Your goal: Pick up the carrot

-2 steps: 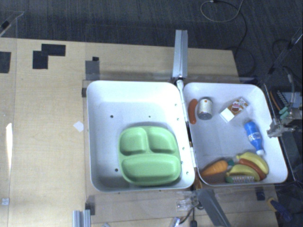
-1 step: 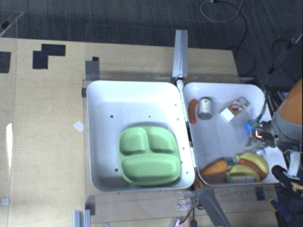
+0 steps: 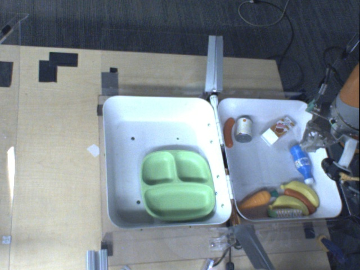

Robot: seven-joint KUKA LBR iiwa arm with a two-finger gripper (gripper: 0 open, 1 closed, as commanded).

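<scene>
Camera view: carrot (image 3: 256,199) well apart from gripper (image 3: 315,135).

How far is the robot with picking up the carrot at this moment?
Nothing looks done yet. The carrot lies in the right bin, at its near left corner, beside the bananas. The gripper is over that bin's far right edge, apart from the carrot. Reaching, grasping and lifting are all left.

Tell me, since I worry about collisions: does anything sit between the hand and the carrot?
Yes. The hand is at the right bin's right rim; the carrot lies at its front edge. The blue bottle and the bananas lie between them.
</scene>
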